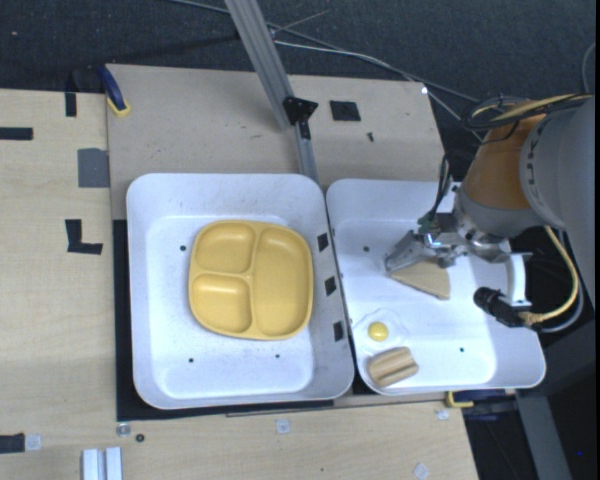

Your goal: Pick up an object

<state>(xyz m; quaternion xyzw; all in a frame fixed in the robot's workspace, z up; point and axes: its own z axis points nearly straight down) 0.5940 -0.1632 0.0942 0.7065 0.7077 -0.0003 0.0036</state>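
Camera view: tool (pixel 408 258) above tan wedge (pixel 426 282).

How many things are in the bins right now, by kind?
Yellow divided plate: 1
Fried egg: 1
Bread roll: 1
Tan wedge by the gripper: 1
Total: 4

Left bin (pixel 145 298): holds a three-compartment plate (pixel 251 278), lying near its middle.
Right bin (pixel 510 363): just beside the left bin, touching along their shared edge.
Wedge-shaped piece (pixel 430 282): in the right bin, toward its middle, under the gripper (pixel 405 259).
Small round piece (pixel 378 331): in the right bin's near left part.
Bread roll (pixel 392 365): just in front of the round piece, by the near rim.
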